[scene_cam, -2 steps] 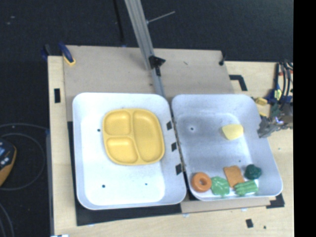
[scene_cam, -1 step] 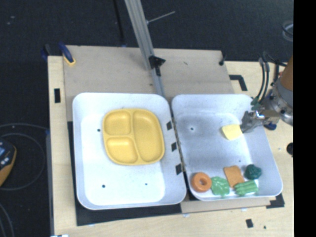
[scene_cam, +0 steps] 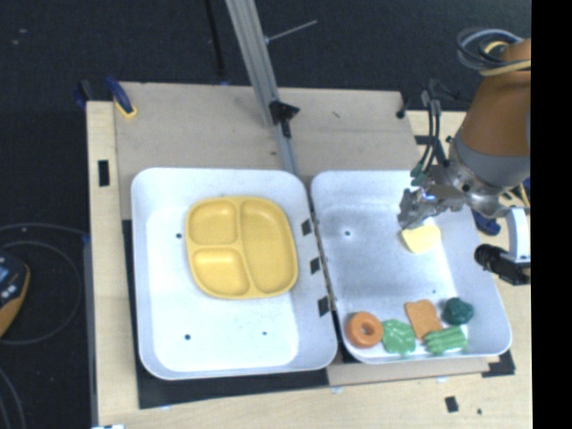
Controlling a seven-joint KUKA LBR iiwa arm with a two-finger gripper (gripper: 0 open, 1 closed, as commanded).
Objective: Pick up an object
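White right bin (scene_cam: 357, 266) bears a flat pale-yellow block (scene_cam: 421, 238), tilted, just under the tool (scene_cam: 416, 209), whose grip I cannot tell.

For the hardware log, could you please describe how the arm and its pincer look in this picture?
The arm has a broad orange band above a grey, rounded wrist section. Thin dark cables run down its side toward the pincer, a small dark metallic assembly.

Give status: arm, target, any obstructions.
Gripper low in right bin, directly above yellow block; grip unconfirmed. Other toys clustered along the near wall, apart. Yellow tray in left bin. Nothing blocking.
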